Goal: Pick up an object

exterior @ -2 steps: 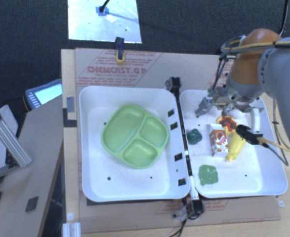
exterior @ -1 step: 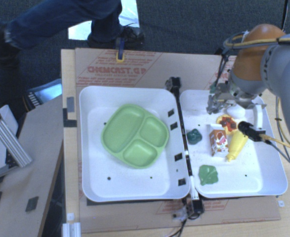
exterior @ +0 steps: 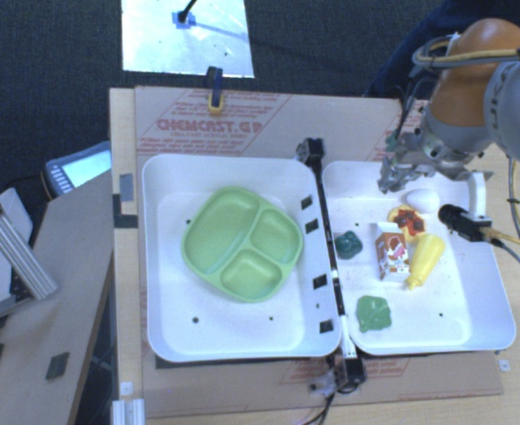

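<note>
Hovering over the right bin's [exterior: 499, 321] far edge, the gripper [exterior: 399, 177] grasps nothing visible. The nearest object, a white egg-shaped piece [exterior: 422, 200], lies just beside it, toward the bin's middle.

White egg [exterior: 422, 200] lies in right bin [exterior: 481, 326], near back wall

Grey arm [exterior: 516, 96], orange band [exterior: 477, 69], yellow and black cables, metallic pincer [exterior: 399, 177].

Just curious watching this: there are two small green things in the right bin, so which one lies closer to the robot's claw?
The darker teal-green lump by the divider, beside the small carton. It lies nearer the gripper than the lighter green piece near the front edge.
</note>
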